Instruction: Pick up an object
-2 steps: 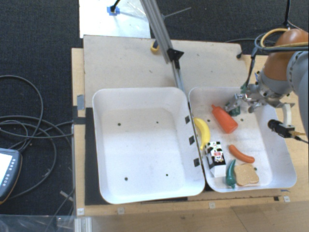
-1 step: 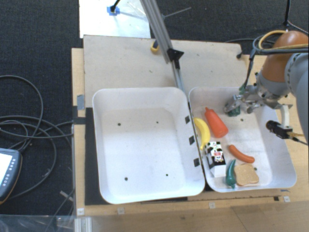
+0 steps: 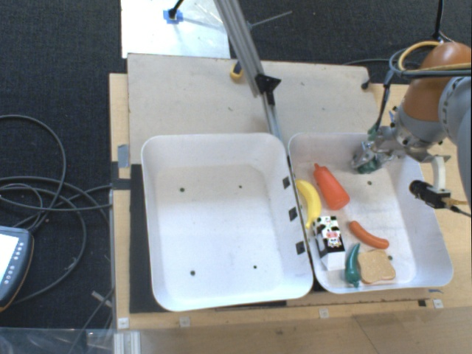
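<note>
Objects for picking lie together in the right bin (image 3: pixel 428 271): an orange carrot (image 3: pixel 331 186), a yellow banana (image 3: pixel 310 201), a cow-patterned box (image 3: pixel 330 235), a sausage (image 3: pixel 368 235), a green pepper (image 3: pixel 353 265) and a bread slice (image 3: pixel 377 269). The hand (image 3: pixel 366 158) hangs over the far part of this bin, apart from all of them; if it is wide or narrow I cannot tell. The carrot is nearest, so I judge it the best target: come straight down and close across its narrow width. These look like smooth, rounded plastic toys, which may slip. The left bin (image 3: pixel 158 153) is shallow and white.
</note>
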Available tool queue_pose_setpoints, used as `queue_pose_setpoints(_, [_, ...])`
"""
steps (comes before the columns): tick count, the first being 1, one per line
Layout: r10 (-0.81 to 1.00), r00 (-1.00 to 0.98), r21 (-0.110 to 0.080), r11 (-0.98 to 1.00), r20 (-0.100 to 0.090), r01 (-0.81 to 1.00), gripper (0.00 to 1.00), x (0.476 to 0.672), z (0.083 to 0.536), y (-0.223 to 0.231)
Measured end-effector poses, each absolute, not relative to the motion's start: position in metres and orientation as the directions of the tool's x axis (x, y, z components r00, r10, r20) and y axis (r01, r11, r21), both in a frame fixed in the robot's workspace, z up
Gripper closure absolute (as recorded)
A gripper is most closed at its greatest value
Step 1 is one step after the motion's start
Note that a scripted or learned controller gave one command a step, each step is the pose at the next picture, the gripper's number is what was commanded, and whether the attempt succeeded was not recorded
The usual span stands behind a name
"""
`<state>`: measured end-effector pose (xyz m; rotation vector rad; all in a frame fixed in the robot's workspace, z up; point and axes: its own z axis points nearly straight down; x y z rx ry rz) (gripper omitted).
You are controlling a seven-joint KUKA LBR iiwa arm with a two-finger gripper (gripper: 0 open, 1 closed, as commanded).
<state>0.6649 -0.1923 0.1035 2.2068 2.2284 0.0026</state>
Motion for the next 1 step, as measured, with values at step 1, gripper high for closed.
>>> queue_pose_setpoints(1, [1.0,-0.006,0.009,0.006,-0.002,1.0,1.0,0.6773,0.1595,-0.1934])
